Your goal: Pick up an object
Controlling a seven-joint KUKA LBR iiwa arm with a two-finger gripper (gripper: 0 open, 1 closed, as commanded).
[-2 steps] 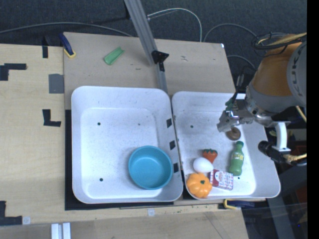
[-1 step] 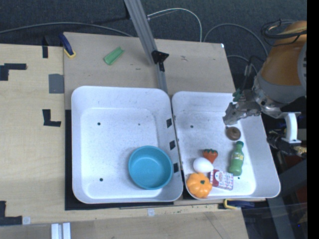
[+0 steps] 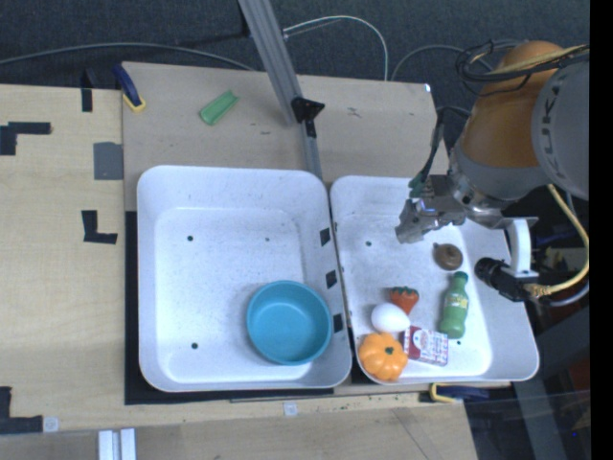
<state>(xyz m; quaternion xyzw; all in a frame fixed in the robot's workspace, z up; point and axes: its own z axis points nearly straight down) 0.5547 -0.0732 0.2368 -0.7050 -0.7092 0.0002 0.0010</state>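
over the right white plastic bin (image 3: 369, 204) the grey two-finger gripper (image 3: 414, 226) hangs, whether spread or closed i cannot tell, with the small round brown object (image 3: 447, 254) lying just beside it, toward the bin's near right

Setting: robotics lab, test cell. Evidence: industrial grey arm (image 3: 565, 113) with orange band, cables looping off it, reaching in from the right over a plain wooden tabletop (image 3: 57, 209). Two shallow white bins (image 3: 163, 199) sit side by side on a black mat. Black tape marks (image 3: 96, 226) are stuck on the tabletop surface at left. A slanted metal pole (image 3: 273, 46) rises from the back edge. Loose cables (image 3: 354, 27) lie on dark carpet (image 3: 96, 8) behind. Bin contents are toy food props: plastic pumpkin (image 3: 383, 356), egg (image 3: 388, 317), small green bottle (image 3: 454, 305), plus a blue bowl (image 3: 287, 321).
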